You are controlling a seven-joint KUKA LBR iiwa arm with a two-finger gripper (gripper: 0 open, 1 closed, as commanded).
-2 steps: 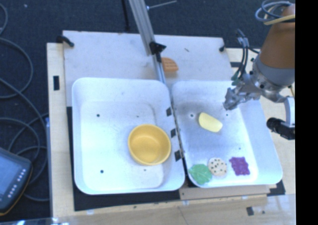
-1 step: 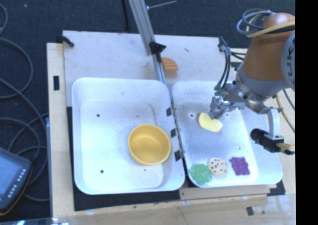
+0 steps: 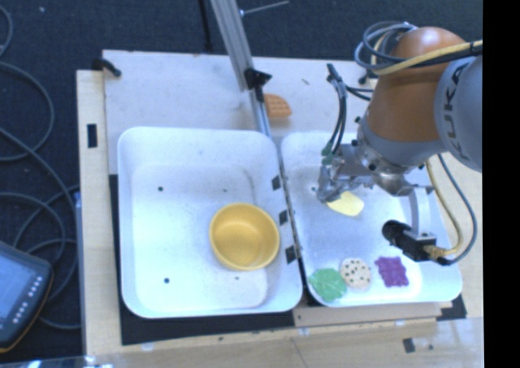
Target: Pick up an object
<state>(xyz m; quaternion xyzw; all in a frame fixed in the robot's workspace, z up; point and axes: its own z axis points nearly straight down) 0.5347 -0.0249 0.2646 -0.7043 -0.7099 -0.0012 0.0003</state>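
My gripper (image 3: 335, 188) hangs low over the right bin (image 3: 370, 293), near its upper left part. A pale yellow piece (image 3: 348, 205) lies right below and beside the fingertips, partly covered by them. Whether it is between the fingers is hidden by the wrist. Along the right bin's front edge lie a green piece (image 3: 327, 283), a round spotted cookie-like piece (image 3: 355, 273) and a purple piece (image 3: 392, 271). A yellow bowl (image 3: 244, 235) stands in the left bin (image 3: 162, 196).
A metal pole (image 3: 236, 41) slants up from the seam between the bins. An orange object (image 3: 278, 106) lies on the bench behind the bins. Cables and a black fitting (image 3: 406, 238) hang from the arm over the right bin.
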